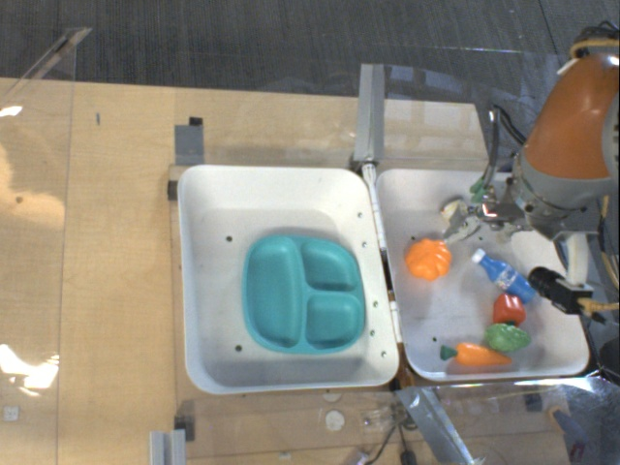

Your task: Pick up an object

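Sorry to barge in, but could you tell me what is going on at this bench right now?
A grey and orange robot arm reaches into the right bin, its pincer poised just above an orange pumpkin toy. A blue bottle, red pepper, green vegetable and carrot lie nearby. The left bin holds a teal divided plate.

Even, bright overhead light is falling across the scene; glare is streaking the clear sheet (39,260) at the frame's left, soft shadows are pooling inside the white bins (281,187), and focus is softening slightly throughout.
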Robot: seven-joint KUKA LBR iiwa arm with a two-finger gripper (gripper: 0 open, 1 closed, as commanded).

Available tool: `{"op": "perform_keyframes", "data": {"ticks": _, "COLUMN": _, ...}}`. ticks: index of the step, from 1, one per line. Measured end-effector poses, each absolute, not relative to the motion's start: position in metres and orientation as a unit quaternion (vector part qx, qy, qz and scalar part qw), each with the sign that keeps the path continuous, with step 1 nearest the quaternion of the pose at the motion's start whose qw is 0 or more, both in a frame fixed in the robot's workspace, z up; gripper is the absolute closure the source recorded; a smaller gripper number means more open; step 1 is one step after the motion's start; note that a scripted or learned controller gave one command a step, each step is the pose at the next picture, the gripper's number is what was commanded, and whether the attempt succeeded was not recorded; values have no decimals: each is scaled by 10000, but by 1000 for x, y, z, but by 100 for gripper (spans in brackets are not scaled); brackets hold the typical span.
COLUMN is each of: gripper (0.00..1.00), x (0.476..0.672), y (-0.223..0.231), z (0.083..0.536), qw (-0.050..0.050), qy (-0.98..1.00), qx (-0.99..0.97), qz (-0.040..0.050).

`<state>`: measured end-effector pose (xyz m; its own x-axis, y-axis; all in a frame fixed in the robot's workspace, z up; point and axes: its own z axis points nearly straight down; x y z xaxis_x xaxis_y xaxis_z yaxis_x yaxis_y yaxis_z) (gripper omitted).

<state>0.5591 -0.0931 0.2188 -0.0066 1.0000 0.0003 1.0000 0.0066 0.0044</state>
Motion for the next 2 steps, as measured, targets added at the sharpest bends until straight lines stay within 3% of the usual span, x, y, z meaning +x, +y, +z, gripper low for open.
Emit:
{"op": "perform_keyframes", "data": {"ticks": 1, "gripper": 0, "x": 574, "y": -87, "z": 108, "qw": 6, "qy": 6956, "qx": 7184, "qz": 10}}
{"op": "perform_keyframes", "data": {"ticks": 2, "gripper": 100, "x": 577, "y": -86, "z": 119, "qw": 26, "qy": 6957, "qx": 7184, "qz": 35}}
